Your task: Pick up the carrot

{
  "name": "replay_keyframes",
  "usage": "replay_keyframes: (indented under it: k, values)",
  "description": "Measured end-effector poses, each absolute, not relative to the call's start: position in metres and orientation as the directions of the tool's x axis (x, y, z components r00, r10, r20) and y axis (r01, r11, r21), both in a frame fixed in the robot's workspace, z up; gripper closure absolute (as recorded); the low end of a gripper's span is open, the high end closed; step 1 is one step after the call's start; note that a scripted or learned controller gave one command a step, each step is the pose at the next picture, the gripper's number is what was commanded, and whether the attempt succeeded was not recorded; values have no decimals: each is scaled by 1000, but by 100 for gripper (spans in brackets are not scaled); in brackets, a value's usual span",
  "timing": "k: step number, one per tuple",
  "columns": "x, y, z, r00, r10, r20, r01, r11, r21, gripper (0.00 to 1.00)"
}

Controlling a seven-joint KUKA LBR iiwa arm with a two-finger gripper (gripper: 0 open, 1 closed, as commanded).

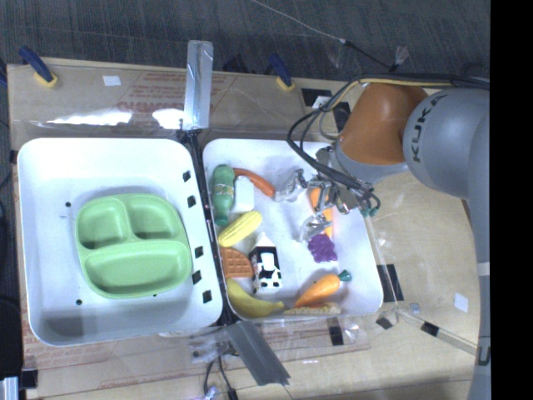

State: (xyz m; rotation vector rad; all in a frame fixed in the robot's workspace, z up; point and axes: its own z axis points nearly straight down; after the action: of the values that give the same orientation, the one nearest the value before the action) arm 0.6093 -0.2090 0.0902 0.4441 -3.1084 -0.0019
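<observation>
A carrot (319, 289) with a green top lies near the front right corner of the right bin (366, 248), pointing left. A second slim orange piece (255, 182) lies at the back of that bin beside a green bottle. My gripper (305, 204) hangs low over the middle right of the bin, well behind the carrot. Its fingers (291, 185) stand apart, so it is open. A small orange thing (326, 214) shows partly under the gripper; what it is, and whether it is touched, I cannot tell.
The right bin also holds a corn cob (239, 227), a banana (252, 304), a waffle (236, 264), a black-and-white cow toy (266, 269) and purple grapes (322, 247). The left bin (33, 223) holds a green divided plate (132, 245).
</observation>
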Motion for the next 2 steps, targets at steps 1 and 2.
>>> replay_keyframes:
  k: [1, 2]
  values:
    - [612, -208, 104, -958, -285, -5, -285, 958, -3, 100]
    - [614, -206, 115, -957, -289, -9, -289, 957, -5, 100]
